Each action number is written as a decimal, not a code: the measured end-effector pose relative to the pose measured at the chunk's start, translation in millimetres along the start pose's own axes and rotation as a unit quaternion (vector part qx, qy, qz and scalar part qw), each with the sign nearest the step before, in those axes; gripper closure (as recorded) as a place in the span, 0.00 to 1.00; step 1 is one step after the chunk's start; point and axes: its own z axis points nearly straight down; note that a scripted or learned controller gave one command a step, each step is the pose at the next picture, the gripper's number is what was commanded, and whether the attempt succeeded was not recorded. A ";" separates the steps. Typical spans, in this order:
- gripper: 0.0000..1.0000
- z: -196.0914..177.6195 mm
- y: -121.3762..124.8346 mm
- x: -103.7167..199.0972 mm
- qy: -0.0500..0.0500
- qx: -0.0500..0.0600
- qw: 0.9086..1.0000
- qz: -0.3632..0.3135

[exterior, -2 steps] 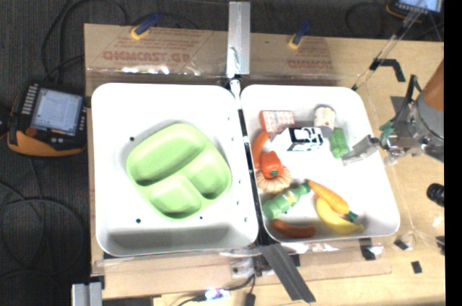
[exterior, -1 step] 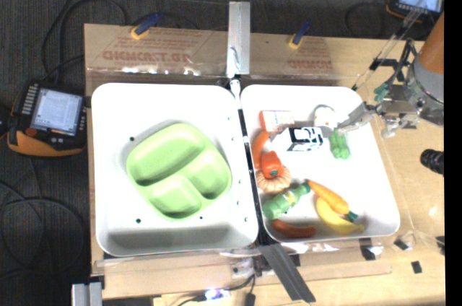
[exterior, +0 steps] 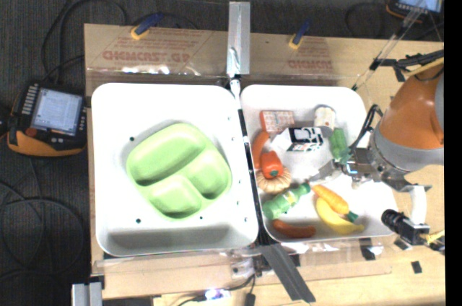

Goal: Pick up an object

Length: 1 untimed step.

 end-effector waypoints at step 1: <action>0.00 71.1 3.4 -12.6 -0.001 -0.004 0.996 -0.089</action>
